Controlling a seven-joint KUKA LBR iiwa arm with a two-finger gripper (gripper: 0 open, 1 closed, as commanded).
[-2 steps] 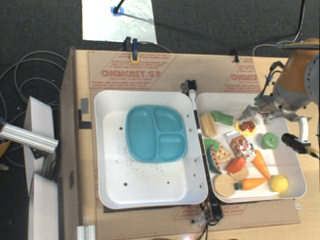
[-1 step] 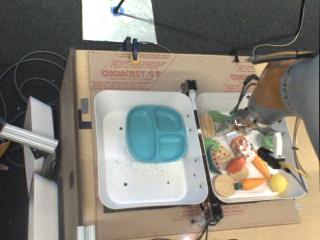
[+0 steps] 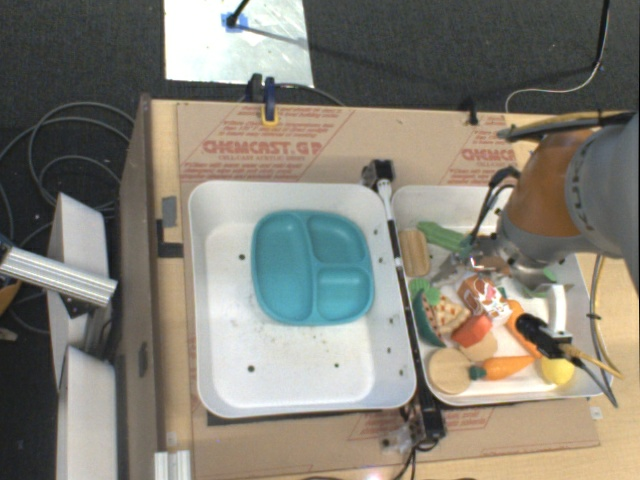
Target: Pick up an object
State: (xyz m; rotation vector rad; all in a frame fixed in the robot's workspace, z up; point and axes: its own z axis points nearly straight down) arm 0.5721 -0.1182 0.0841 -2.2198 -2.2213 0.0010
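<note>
Gripper: low in right bin, among crowded toy food; whether it grips anything cannot be told. Candidates: slice, tomato, carrot, lemon, all close-packed. Left bin holds teal plate. Advice: pick an edge item, descend straight, confirm hold before lifting.

A robotics lab: two white bins sit on a cardboard-covered surface over dark carpet, with loose cables at nine o'clock and a clamp at twelve o'clock.
</note>
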